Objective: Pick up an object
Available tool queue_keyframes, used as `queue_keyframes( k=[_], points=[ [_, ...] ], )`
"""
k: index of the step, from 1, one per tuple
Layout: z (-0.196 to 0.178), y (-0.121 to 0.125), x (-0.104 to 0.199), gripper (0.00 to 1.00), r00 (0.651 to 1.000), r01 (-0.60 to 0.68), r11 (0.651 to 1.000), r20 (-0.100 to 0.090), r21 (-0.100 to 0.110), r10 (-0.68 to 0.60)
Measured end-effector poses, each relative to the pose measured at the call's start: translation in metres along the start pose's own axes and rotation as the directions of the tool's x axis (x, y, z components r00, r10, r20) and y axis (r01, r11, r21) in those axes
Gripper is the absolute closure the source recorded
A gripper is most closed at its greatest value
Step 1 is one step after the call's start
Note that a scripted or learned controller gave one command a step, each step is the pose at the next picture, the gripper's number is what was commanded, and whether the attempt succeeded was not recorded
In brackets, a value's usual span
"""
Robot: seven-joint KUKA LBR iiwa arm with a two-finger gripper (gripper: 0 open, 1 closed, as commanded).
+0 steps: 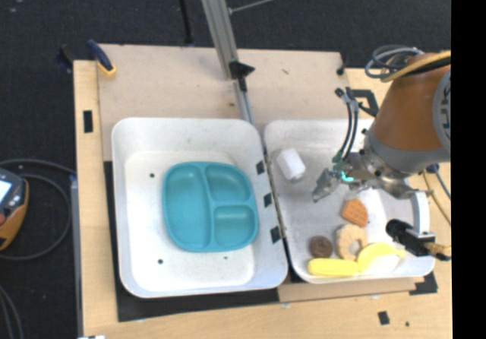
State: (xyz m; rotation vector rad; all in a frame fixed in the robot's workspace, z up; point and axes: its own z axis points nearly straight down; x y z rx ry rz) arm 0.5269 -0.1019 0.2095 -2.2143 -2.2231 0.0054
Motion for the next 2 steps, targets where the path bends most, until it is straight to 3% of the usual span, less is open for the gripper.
queue_keyframes(
  k=[1,2],
  points=[
    [0.000,0.000,0.000,0.00,1.000,0.000,1.000,0.000,-0.001,0.000],
    [0.045,0.003,0.002,0.00,1.000,-0.001,1.000,0.001,0.002,0.001]
  ],
)
